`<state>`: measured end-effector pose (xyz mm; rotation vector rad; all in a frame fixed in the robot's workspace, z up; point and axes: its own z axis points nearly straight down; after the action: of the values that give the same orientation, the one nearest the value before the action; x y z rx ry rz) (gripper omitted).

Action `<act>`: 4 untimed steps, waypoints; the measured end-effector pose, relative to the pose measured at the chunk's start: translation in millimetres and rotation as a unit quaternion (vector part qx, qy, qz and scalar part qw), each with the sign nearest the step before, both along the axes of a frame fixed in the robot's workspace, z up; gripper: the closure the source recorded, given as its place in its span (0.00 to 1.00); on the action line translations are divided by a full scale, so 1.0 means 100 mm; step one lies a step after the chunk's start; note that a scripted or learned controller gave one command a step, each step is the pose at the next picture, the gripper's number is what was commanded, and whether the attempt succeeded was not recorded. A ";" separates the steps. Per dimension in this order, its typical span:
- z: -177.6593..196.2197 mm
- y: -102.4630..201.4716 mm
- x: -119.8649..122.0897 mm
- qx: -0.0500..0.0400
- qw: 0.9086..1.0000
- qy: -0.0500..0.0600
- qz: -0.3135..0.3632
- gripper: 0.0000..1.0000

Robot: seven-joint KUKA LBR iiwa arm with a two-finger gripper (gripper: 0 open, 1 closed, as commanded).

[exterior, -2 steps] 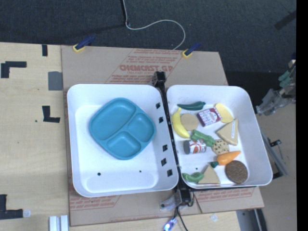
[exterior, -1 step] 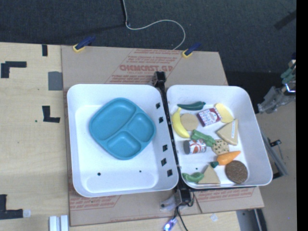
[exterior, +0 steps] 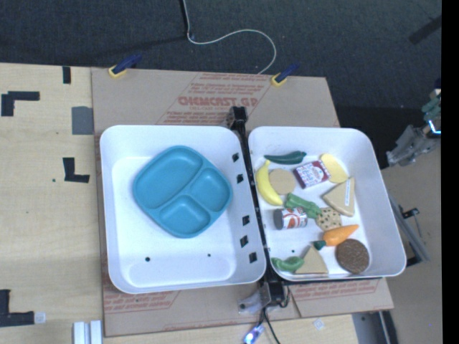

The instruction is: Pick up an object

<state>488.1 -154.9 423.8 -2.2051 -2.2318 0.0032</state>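
The right bin [exterior: 373, 156] holds several toy foods: a yellow banana [exterior: 265, 185], a green pepper [exterior: 285, 158], a red and white packet [exterior: 310, 173], a small can [exterior: 290, 221], an orange carrot [exterior: 339, 234], a round brown patty [exterior: 352, 255] and a sandwich wedge [exterior: 341, 197]. My gripper [exterior: 407, 147] is a small grey shape at the right edge. It hangs outside the right bin, beyond its right wall and well clear of the toys. Nothing is seen in its grasp.
The left bin [exterior: 115, 213] holds a blue divided plate [exterior: 183, 190]. Both bins rest on a cardboard sheet [exterior: 208, 95] held by clamps. A white cable [exterior: 229, 38] loops at the back. A black divider [exterior: 247, 192] runs between the bins.
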 end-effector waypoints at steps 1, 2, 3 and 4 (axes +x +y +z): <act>0.10 0.00 0.01 0.000 1.000 0.000 0.000 1.00; 0.20 0.00 0.01 0.000 1.000 0.000 0.000 1.00; -1.12 0.09 -0.06 0.001 1.000 0.005 -0.006 1.00; -0.95 0.09 -0.04 -0.001 1.000 -0.001 -0.005 1.00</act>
<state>484.2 -145.8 329.0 -2.2177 -2.2230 0.0018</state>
